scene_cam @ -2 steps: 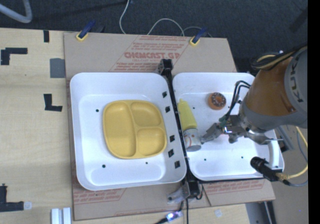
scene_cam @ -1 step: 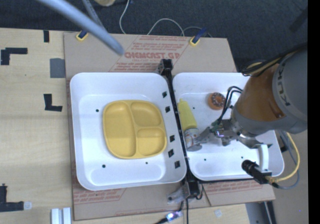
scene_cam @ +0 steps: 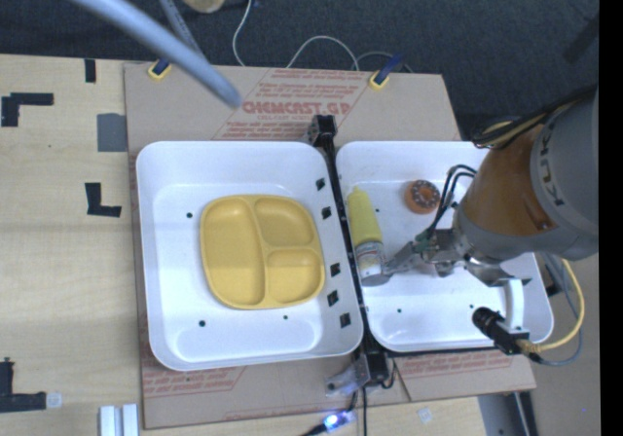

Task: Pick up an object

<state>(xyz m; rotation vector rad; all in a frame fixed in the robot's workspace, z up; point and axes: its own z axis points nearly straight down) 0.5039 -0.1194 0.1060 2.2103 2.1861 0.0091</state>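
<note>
A yellow bottle-shaped object (scene_cam: 361, 218) lies lengthwise along the left wall of the right bin (scene_cam: 438, 327), its greyish end pointing toward the front. A small round orange-brown object (scene_cam: 422, 195) sits further back in the same bin. My gripper (scene_cam: 382, 269) reaches in from the right and is low in the bin, right at the bottle's greyish near end. Whether it touches the bottle is unclear. The wrist and orange band (scene_cam: 501, 205) hide the bin's right part.
The left bin (scene_cam: 161, 230) holds a yellow divided plate (scene_cam: 261, 251). A black divider (scene_cam: 336, 220) runs between the bins. A black cable loops over the right bin next to the wrist. Both bins rest on a cardboard sheet (scene_cam: 292, 108).
</note>
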